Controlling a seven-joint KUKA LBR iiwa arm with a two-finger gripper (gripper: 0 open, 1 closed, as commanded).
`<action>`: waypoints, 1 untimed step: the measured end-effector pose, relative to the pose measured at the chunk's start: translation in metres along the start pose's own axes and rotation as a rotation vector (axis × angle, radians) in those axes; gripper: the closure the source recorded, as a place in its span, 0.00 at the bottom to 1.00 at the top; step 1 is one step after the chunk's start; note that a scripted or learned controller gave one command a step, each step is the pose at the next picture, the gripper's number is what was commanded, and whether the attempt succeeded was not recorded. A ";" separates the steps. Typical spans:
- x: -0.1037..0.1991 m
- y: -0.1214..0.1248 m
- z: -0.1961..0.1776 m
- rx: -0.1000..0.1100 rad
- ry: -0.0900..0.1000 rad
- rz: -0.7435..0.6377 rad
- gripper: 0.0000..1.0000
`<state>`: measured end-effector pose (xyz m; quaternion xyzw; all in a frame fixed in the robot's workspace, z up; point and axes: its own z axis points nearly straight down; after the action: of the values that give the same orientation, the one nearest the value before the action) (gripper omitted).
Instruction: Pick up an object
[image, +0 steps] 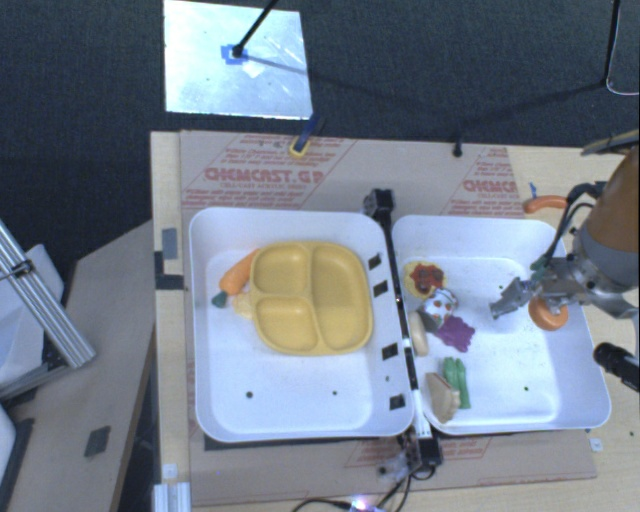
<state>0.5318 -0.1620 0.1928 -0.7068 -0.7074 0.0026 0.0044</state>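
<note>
End effector (512, 298) hovers low over right bin (575, 400), finger state impossible to tell | toy food cluster (440, 325) lies along that bin's left wall | risk: descending here, well apart from the toys, grasps nothing

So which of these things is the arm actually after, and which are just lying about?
Part of the job:
- end effector
- right bin
- pizza toy
- purple toy
- green toy

Just lying about:
- yellow tray
- carrot
- left bin
</note>
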 end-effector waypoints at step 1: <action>0.000 0.003 -0.005 -0.011 -0.002 -0.003 0.00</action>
<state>0.5346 -0.1619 0.1981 -0.7060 -0.7083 -0.0004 -0.0002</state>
